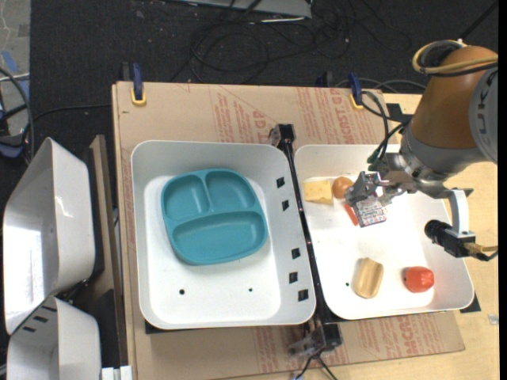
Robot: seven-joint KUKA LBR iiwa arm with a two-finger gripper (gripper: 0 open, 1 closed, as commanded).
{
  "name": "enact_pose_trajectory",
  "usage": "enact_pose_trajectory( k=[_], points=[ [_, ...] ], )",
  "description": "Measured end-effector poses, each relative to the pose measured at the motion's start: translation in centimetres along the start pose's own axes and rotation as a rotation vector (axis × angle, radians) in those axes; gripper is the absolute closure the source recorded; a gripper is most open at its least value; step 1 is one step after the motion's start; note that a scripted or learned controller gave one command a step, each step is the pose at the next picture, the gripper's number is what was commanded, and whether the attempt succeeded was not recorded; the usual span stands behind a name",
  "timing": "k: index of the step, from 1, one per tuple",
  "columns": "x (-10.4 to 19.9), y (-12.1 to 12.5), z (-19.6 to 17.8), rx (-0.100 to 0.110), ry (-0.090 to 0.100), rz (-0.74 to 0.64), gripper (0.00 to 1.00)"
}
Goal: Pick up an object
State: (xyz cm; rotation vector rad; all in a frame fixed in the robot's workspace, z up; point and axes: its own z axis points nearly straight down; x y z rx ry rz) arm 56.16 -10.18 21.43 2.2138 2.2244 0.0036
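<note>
The hand (369, 199) hangs low over the right bin (451, 298), beside a pale yellow wedge (318, 191) and a small orange ball (341, 186); its grip state I cannot tell. A tan cylinder (367, 278) and red tomato-like piece (418, 279) lie nearer the front. A teal divided plate (212, 215) sits in the left bin (150, 291).

You see the end effector (366, 200) low in the right bin (451, 236), yellow block (319, 191) at its nine o'clock, teal plate (212, 215) in the left bin (150, 236), red object (418, 278) at five o'clock.
</note>
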Motion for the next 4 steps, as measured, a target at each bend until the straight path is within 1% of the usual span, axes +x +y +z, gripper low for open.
enact_pose_trajectory(
  k=[1, 2, 4],
  points=[
    [0.0, 0.1, -5.3, -0.002, -0.001, 0.000, 1.00],
    [6.0, 0.9, -4.2, 0.005, 0.002, -0.003, 1.00],
    [17.8, 3.5, -4.4, 0.002, 0.002, -0.004, 1.00]
  ],
)
